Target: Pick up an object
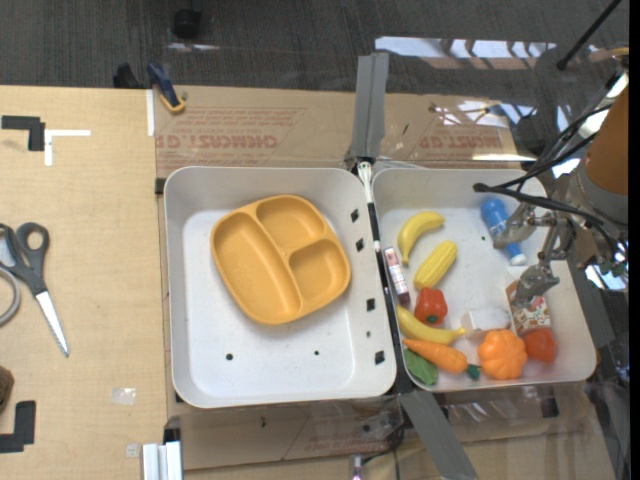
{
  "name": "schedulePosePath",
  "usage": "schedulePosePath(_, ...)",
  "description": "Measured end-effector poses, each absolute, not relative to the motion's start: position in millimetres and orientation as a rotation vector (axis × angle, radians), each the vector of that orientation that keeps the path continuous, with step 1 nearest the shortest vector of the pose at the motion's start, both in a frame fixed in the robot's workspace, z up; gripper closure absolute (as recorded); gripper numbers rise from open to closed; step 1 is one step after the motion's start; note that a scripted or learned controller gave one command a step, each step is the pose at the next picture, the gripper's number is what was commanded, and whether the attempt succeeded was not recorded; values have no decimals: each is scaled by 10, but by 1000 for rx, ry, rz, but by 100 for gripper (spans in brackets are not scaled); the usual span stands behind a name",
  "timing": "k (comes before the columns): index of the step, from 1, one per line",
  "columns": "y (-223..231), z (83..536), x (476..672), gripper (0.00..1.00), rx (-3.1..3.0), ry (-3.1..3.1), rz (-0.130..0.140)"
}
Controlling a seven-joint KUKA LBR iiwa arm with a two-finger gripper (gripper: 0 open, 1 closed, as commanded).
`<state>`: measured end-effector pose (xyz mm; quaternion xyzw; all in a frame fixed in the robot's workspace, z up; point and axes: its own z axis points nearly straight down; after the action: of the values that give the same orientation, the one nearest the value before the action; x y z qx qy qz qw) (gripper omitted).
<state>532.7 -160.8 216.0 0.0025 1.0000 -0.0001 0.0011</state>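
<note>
Two white bins sat side by side. A yellow divided plate [281, 257] lay in the left bin [190, 368]. Right of the plate, the right bin [575, 363] held toy food: a banana [418, 233], corn [435, 264] and a pumpkin [502, 354]. The gripper [528, 256] hovered over that bin's right side.

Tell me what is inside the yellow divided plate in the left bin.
Nothing shows inside the yellow divided plate: all three compartments look bare. It rests on the floor of the left bin; whatever lies beneath the plate is covered. The toy food sits in the right bin.
</note>
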Motion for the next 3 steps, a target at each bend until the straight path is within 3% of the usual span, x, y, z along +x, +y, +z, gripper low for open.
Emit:
schedulePosePath(1,-1838,1063,5669,0,47,3139,-1)
schedulePosePath(2,-1786,986,5556,0,251,3117,-5)
schedulePosePath(3,-1224,1002,6416,0,397,3109,0)
